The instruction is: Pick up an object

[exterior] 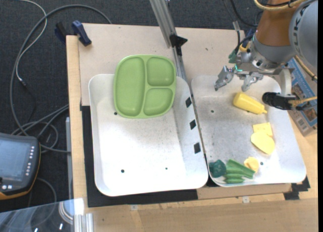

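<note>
The bench (131, 34) is a pale board carrying two shallow white bins. The left bin (141, 165) bears a green divided plate (145, 85) with three compartments, lying tilted over the bin's upper rim. The right bin (227, 130) holds the smaller things: a yellow bottle-like piece (249, 103) on its side near the top, two pale yellow wedge pieces (263, 137) below it touching one another, and near the bottom rim a cluster of green toy vegetables (231, 170) with a small yellow bit (251, 164) just beside them. No readable writing or brand shows on any of these.

The arm (287, 16) enters from the upper right, its orange band above the grey wrist, bent downward over the top edge of the right bin. The gripper (237, 78) hangs just left of and above the yellow bottle-like piece, its fingers (222, 80) spread apart with nothing between them, apart from the piece.
</note>
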Motion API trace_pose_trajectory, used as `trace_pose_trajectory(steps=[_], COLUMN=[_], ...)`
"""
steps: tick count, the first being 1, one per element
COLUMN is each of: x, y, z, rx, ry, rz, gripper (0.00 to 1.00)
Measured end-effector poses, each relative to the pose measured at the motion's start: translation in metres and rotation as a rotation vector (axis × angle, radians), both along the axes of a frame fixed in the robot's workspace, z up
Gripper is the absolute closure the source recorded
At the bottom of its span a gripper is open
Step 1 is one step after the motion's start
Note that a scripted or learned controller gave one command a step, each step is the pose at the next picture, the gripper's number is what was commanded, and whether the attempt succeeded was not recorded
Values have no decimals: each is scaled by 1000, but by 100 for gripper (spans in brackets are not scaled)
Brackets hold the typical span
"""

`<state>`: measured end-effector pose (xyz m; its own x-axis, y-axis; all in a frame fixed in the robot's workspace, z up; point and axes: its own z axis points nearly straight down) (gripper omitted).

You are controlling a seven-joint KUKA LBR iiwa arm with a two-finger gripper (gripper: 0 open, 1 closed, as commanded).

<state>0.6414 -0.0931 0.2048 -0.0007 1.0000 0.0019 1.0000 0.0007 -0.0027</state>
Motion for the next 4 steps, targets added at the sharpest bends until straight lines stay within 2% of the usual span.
trace_pose_trajectory(steps=[1, 2, 3, 4], x=[-32, -30, -31, -30], y=[81, 76, 76, 76], z=[-13, -1, -1, 10], rx=[3, 0, 0, 1], ry=[3, -3, -2, -5], rz=[8, 0, 0, 0], gripper=[0, 100, 0, 100])
